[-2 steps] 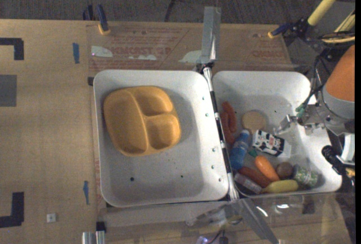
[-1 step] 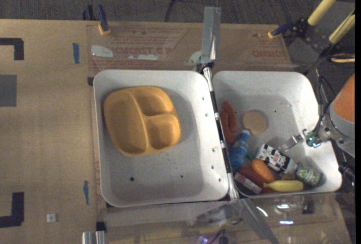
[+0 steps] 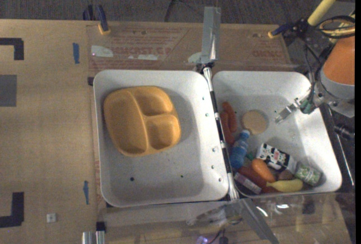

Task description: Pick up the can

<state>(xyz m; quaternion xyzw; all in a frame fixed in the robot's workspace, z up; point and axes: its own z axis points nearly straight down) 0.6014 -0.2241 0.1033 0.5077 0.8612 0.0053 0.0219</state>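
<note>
Down at the near wall of the right bin [image 3: 333, 149] the green can [image 3: 309, 174] lies untouched beside a banana [image 3: 287, 185], well apart from my gripper [image 3: 284, 114], which hangs released, grasping nothing, so the whole pick remains.

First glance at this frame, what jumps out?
The orange divided plate, lying alone in the left bin. Next, the clutter along the right bin's near-left side: a blue bottle, carrots, a banana and a green can. The arm's pincer hangs over that bin's right half.
</note>
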